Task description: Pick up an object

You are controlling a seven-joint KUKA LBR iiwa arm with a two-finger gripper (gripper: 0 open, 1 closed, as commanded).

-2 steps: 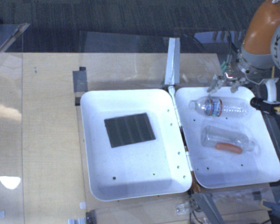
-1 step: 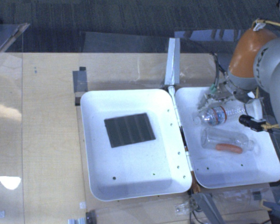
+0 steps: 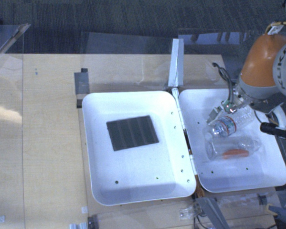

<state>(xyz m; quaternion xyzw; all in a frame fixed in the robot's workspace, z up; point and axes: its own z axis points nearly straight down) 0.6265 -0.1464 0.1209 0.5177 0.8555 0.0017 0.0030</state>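
In the right bin point(image 3: 275, 176) a clear plastic bottle point(image 3: 228, 125) lies on its side, its cap end toward the left. Just in front of it lies a second clear container point(image 3: 216, 148) with an orange object point(image 3: 236, 153) showing through it. My gripper point(image 3: 222, 112) hangs low over the cap end of the first bottle, close to it or touching it; I cannot tell which. The arm's orange band point(image 3: 262, 62) rises behind it at the right.
The left bin point(image 3: 103, 185) holds a flat dark grey ribbed rectangle point(image 3: 132, 132) near its middle. A raised divider point(image 3: 184, 133) runs between the bins. A metal post point(image 3: 175, 67) stands behind the divider. Wooden bench top lies to the left.
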